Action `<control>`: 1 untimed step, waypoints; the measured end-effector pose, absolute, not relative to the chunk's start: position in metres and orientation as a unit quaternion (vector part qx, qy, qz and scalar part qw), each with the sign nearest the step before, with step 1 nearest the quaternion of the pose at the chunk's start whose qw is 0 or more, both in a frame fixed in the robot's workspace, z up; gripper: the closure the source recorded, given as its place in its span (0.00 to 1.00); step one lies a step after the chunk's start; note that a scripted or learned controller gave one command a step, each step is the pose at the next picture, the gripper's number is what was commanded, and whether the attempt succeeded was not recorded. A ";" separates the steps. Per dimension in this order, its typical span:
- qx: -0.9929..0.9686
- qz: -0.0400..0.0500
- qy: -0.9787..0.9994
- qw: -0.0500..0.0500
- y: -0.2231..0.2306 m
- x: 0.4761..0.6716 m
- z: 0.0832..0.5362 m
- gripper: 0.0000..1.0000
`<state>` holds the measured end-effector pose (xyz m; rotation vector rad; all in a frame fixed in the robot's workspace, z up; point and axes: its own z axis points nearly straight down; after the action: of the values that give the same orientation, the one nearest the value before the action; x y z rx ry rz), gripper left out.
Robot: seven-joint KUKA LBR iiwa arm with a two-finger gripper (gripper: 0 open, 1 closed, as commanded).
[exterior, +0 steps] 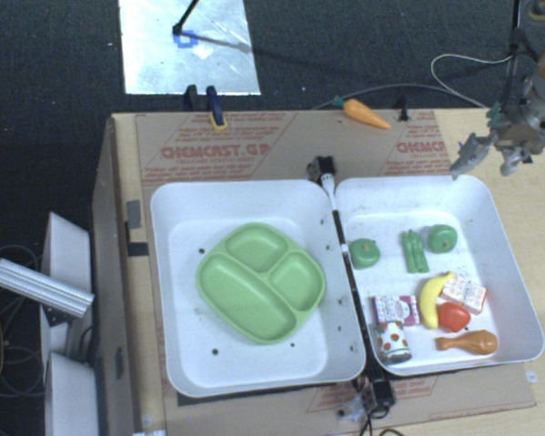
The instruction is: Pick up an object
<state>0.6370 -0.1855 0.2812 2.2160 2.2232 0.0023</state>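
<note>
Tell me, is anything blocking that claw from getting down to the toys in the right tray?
Nothing visible does. The tool is open above the right bin's far corner, and the toys, like the banana, lie uncovered.

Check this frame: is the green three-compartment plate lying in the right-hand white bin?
No, the green three-compartment plate lies in the left white bin; the right white bin holds small toy foods.

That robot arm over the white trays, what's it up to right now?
The gripper hangs open above the far right corner of the right bin, holding nothing. It is meant to pick up an object. Toy food lies in that bin: a banana, a tomato, a drumstick, a small can and some green pieces. The left bin holds a green divided plate. A toy carrot lies on the bench behind the bins.
</note>
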 end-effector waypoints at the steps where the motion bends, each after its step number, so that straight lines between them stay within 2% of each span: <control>1: 0.707 -0.001 0.707 -0.001 -0.207 0.563 0.162 0.00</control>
<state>0.5633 -0.2070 0.1620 2.2215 2.2232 -0.0026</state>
